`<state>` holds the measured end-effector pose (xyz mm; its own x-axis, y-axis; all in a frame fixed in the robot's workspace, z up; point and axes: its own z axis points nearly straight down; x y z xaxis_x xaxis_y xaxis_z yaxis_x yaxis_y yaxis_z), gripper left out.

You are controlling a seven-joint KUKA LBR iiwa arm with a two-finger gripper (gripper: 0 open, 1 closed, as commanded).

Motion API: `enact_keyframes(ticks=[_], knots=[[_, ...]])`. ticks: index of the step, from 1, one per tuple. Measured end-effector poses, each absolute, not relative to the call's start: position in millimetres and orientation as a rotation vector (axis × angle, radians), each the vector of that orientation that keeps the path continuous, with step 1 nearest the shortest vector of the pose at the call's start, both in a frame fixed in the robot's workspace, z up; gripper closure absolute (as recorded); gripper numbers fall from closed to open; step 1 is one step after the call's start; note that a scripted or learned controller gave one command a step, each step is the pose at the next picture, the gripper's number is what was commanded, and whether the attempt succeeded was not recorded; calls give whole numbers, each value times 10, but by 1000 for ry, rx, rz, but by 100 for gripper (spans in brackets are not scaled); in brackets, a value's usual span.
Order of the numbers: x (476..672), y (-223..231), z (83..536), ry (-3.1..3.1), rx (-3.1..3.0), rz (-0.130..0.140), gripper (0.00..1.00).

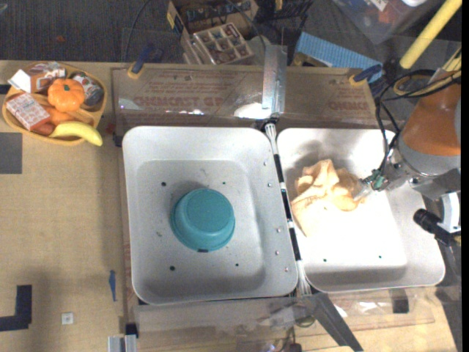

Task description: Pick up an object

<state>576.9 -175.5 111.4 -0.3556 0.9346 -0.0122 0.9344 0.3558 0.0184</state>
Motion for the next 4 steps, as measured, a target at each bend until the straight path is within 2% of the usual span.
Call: enact_keyframes(ticks=[1, 2, 3, 4], knots=[[5769, -1754, 1114, 2570, 1771, 13, 0], [6104, -1590, 887, 2700, 1589, 3, 0], [6121, -1602, 1009, 2692, 1589, 8, 100], [6347, -997, 2207, 2438, 1975, 2, 100]])
